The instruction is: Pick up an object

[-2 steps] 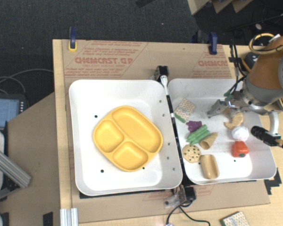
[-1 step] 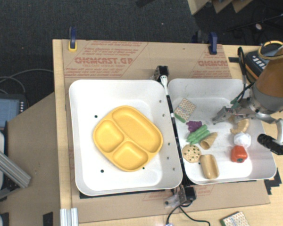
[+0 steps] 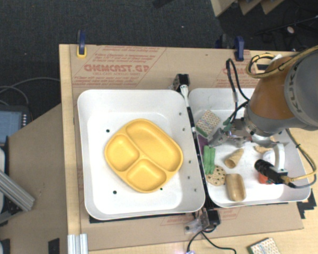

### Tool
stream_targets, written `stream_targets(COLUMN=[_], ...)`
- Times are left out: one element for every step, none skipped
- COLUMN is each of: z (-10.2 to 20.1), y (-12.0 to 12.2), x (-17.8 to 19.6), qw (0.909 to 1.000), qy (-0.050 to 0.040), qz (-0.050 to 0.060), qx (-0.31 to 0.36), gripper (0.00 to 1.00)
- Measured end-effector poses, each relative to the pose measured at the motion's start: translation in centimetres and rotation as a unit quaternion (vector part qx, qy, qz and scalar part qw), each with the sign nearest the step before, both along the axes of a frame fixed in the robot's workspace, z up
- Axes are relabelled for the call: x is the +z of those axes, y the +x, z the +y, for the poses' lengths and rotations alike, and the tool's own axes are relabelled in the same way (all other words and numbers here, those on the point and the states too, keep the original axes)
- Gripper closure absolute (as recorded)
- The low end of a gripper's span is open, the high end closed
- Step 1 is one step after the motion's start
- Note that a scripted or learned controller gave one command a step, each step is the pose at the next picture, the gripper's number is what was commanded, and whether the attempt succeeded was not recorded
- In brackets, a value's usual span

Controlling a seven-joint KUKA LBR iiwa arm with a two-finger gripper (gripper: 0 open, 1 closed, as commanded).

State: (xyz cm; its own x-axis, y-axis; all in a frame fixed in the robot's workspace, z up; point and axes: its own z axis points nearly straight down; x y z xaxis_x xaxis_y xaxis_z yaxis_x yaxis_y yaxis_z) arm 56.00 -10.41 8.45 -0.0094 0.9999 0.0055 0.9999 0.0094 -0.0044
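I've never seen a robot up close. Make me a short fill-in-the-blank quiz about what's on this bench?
1. The yellow divided plate lies in the ____ bin.
2. The plate has ____ compartments.
3. The arm wears an ____ band above its wrist.
4. The round speckled cookie lies in the ____ bin.

Answers: left; three; orange; right

Yellow three-compartment tray (image 3: pixel 143 154) in left white bin (image 3: pixel 90 142), blue clamps (image 3: pixel 82 43) on bench edge

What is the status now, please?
Hand low in right bin, by checkered block. Nothing seen held. Cone, cookie, green piece close by. Yellow tray in left bin.
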Motion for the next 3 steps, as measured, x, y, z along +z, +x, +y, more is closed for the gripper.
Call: stream_targets(z=[-0.7,-0.7,-7.0], y=[-6.0,-0.9,-6.4], x=[0.0,0.0,0.0], qw=[1.0,1.0,1.0], qy=[-0.0017,-0.0038,0.0011], qz=[0.0,-0.005,0.001], qx=[-0.005,-0.004,-0.006], gripper=[0.0,0.0,0.0])
